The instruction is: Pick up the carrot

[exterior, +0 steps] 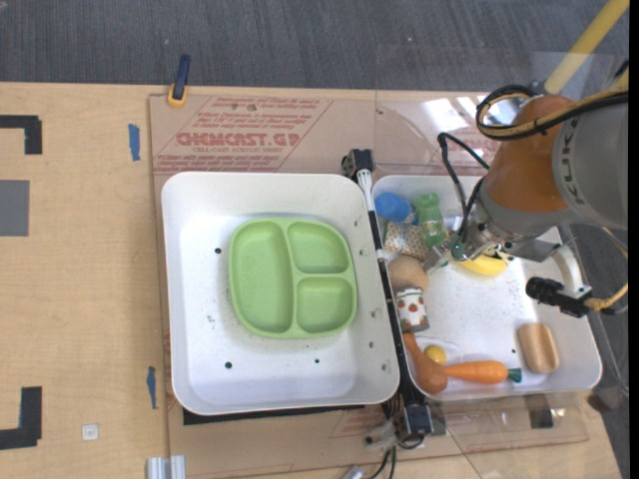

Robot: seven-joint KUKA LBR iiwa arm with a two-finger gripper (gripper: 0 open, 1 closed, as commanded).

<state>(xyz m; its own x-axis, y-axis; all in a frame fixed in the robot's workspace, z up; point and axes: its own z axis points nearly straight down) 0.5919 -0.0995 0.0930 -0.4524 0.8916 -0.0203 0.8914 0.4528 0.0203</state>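
Right bin (589, 367) | carrot (477, 372) near front wall | pincer (461, 250) well behind

The arm (559, 158) is cut off by the right edge, so its upper links cannot be followed. Its wrist covers the far right part of the right bin (499, 312) and hides the gripper (467, 247); finger state cannot be determined. A yellow item (483, 264) is partly covered by the wrist, and its shape is unclear. The green bottle (429, 218) and the patterned item (404, 238) beside it are too small to identify. The label on the can (411, 309) is unreadable. A yellow pole (594, 30) runs out of frame at upper right.
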